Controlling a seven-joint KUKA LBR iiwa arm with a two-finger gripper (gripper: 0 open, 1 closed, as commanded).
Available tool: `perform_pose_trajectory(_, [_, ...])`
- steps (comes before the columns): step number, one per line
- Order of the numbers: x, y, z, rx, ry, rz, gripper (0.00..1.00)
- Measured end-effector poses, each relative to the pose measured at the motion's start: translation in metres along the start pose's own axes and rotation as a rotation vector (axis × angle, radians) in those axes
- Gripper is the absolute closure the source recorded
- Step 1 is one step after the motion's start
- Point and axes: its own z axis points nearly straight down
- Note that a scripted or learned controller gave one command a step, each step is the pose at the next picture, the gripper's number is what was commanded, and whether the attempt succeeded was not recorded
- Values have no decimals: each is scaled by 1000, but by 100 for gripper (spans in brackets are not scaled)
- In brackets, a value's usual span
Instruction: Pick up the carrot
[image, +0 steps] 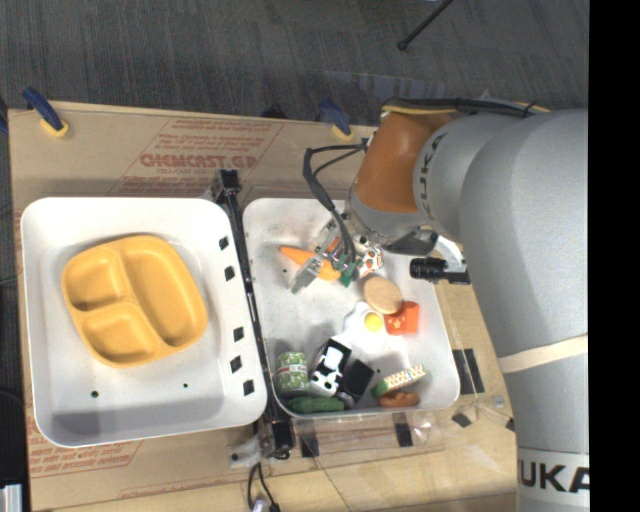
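Observation:
The carrot (294, 255) is a small orange piece lying in the upper left part of the right bin (270, 225). My gripper (322, 262) is low over the bin, right at the carrot's right end and touching or nearly touching it. The grey arm with its orange band (395, 165) comes in from the right and hides the bin's upper right corner. Part of the carrot is hidden under the gripper's body.
Right of the gripper lie a tan round bun (381, 293), a red box (403, 318) and a fried egg (368, 321). Along the bin's front sit a green can (292, 370), a black-and-white block (338, 372) and a green cucumber (315, 404). The left bin (60, 410) holds a yellow divided plate (133, 298).

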Motion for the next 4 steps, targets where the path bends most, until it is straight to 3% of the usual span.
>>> perform_pose_trajectory(1, [11,33,0,-1,-1,180,0])
perform_pose_trajectory(2, [11,35,-11,-2,-7,170,100])
perform_pose_trajectory(3, [30,17,2,4,6,171,100])
perform_pose_trajectory(4, [113,10,-103,-3,0,347,100])
